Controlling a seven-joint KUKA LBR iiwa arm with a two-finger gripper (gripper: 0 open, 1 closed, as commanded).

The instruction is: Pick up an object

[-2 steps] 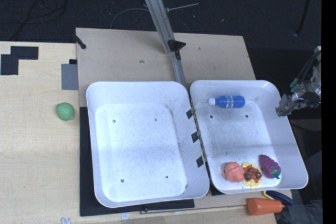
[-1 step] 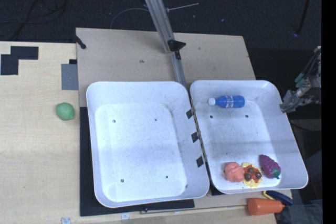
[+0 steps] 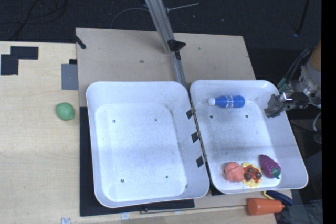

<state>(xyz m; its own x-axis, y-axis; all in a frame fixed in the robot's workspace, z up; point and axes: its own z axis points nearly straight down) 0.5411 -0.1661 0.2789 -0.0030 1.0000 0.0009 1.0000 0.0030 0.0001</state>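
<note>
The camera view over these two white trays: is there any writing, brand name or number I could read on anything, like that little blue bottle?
No text can be read anywhere.
Blue bottle, lying in the right bin: its label is a plain blue blur, too small to read.
Toy food pieces at that bin's near edge: no lettering visible.
Green ball on the bench: plain.
Tool: no markings legible.

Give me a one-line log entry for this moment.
gripper: over right bin's right rim, carrying nothing | blue bottle: lying in right bin, untouched | pick: not yet done
</note>
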